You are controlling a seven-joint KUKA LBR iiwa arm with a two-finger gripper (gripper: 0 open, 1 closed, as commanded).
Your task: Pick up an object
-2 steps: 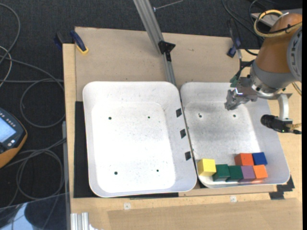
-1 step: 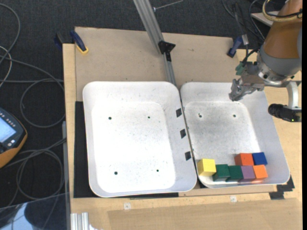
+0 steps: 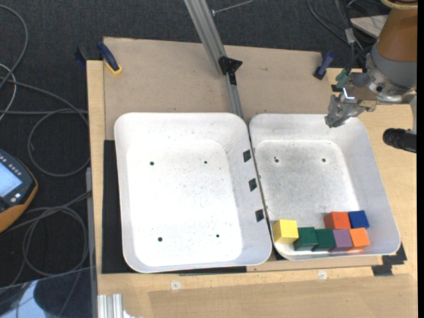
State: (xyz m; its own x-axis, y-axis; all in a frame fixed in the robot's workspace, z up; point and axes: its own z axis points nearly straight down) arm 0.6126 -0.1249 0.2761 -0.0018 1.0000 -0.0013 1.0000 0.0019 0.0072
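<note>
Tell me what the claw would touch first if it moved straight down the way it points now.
Probably the far rim of the right bin; the claw hangs just above it. Depth is unclear.

Matt white plastic bins [image 3: 132, 177] (speckled with dark grit) on a pale wooden bench [image 3: 165, 65].

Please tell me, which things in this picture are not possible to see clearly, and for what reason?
- Gripper, camera view: small and seen from above at the far rim of the right bin; how its tips stand is not readable.
- Arm: cut off by the top and right edges.
- Blocks in the right bin's near corner: packed together, so the purple block and the green ones partly hide each other's sides.
- Handheld device: cut by the left edge.
</note>
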